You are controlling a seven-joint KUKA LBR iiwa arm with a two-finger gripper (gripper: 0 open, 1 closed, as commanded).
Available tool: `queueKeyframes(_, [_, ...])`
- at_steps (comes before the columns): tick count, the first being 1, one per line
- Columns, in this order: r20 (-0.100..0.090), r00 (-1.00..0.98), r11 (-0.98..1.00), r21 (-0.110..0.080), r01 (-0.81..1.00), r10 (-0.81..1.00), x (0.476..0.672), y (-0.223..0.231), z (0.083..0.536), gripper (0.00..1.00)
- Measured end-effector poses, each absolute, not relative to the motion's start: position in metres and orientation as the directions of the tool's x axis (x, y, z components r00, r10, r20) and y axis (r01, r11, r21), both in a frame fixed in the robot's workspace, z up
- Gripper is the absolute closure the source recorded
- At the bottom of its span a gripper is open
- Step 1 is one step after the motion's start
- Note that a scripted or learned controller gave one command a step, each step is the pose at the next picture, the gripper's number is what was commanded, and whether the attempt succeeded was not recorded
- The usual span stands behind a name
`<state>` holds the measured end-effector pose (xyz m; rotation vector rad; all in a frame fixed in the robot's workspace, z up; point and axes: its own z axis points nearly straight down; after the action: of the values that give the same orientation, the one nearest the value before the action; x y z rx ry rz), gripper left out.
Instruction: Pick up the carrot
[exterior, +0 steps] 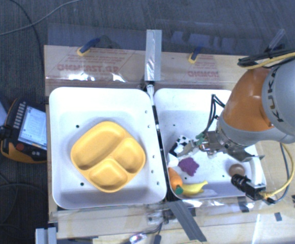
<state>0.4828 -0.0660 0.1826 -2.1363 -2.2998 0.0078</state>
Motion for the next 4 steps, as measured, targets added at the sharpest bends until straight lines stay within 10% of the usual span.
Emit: queueKeyframes(4, [0.001,-0.870,0.870,-0.001,0.492,0.492,0.484,-0.034,0.183,0.00])
